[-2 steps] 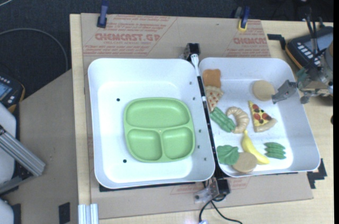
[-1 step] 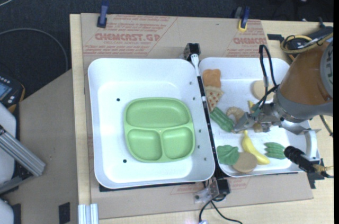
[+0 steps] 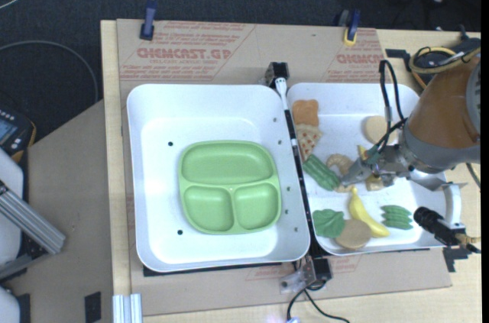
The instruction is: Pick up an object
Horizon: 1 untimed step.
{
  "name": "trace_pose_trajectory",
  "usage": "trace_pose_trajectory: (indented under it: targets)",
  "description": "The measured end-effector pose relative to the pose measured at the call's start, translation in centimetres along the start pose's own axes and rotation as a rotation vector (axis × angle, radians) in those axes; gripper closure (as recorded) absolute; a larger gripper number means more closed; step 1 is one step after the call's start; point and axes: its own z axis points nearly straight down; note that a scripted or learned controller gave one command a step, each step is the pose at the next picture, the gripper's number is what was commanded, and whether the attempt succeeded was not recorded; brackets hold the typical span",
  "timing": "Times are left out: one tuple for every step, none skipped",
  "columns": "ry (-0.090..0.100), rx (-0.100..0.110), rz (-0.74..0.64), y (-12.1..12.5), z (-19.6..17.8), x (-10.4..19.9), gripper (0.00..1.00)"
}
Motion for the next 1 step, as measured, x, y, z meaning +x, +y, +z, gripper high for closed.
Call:
trace_pose_trajectory:
  targets:
    - [0.004, 0.007, -0.001, -3.52, 3.03, 3.78, 0.0]
